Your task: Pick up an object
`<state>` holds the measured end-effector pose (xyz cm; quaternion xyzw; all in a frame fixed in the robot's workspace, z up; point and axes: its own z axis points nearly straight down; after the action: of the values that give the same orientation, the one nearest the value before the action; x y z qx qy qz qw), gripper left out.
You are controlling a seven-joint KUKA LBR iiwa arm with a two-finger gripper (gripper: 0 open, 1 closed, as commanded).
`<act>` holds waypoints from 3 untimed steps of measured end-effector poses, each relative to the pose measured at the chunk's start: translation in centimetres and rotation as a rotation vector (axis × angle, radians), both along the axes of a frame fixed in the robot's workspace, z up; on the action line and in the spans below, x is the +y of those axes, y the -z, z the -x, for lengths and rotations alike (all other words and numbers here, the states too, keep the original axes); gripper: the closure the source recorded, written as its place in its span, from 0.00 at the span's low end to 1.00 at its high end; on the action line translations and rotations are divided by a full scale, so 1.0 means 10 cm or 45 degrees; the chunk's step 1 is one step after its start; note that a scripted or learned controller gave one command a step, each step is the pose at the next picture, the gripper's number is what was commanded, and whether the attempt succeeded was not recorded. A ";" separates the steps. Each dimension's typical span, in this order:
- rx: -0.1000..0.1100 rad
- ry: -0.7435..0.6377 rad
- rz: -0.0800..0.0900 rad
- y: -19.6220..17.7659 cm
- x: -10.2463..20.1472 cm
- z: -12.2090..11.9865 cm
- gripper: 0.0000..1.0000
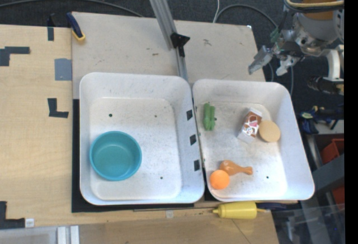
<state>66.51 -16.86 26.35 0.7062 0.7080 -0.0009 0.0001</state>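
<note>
At far left in the left bin [98, 89] we find a teal bowl [116, 155], alone and well apart from the rest. Moving right into the right bin [279, 97], we meet the candidate objects: a green piece [209, 116] near the divider, an orange ball [220, 179] touching a tan drumstick [236, 169], then a carton [251, 125] with a tan disc [269, 131] against it. A yellow bottle [238, 210] lies outside the front rim. Farthest right, the gripper [274, 64] hangs above the bin's back corner, fingers spread and holding nothing; we judge it poised for a descent.
</note>
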 end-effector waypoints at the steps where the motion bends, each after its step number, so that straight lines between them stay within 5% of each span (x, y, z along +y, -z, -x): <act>1: 0.001 0.000 0.000 0.00 0.00 0.00 0.00; 3: 0.009 0.000 -0.002 1.29 0.01 -0.02 0.00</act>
<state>66.67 -16.78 13.40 0.7061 0.7081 -0.0030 -0.0029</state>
